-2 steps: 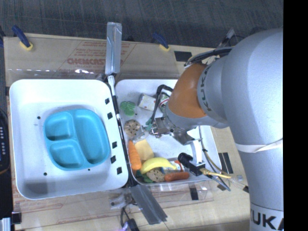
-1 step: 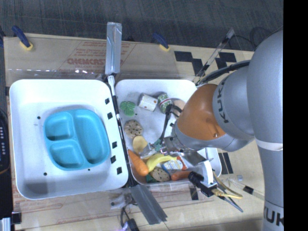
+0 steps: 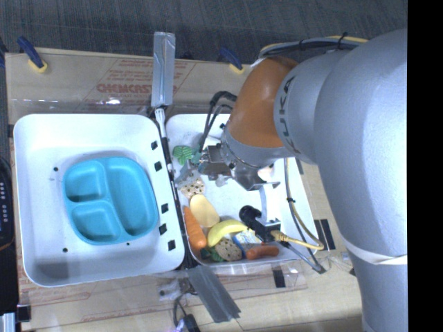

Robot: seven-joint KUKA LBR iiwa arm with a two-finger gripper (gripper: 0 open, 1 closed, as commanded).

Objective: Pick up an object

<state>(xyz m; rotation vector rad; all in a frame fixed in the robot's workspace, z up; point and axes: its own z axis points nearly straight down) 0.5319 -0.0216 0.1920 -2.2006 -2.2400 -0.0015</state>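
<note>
The right bin [image 3: 181,126] holds several toy foods. A green broccoli-like piece [image 3: 183,153] lies at its left wall, and a speckled cracker [image 3: 192,186] sits below it. Nearer the front lie a pale yellow piece [image 3: 204,209], an orange carrot [image 3: 195,229], a yellow banana [image 3: 225,230], a brown cookie [image 3: 229,250] and a red sausage [image 3: 262,252]. My gripper [image 3: 208,163] hangs low over the bin's left half, just right of the green piece and above the cracker. The orange wrist band and grey arm cover the rest of the bin.
In the left bin [image 3: 34,137] lies a blue divided plate [image 3: 109,199]. A grey divider [image 3: 164,68] runs between the bins. Cardboard [image 3: 83,81] lines the bench behind them, held by blue clamps [image 3: 32,52].
</note>
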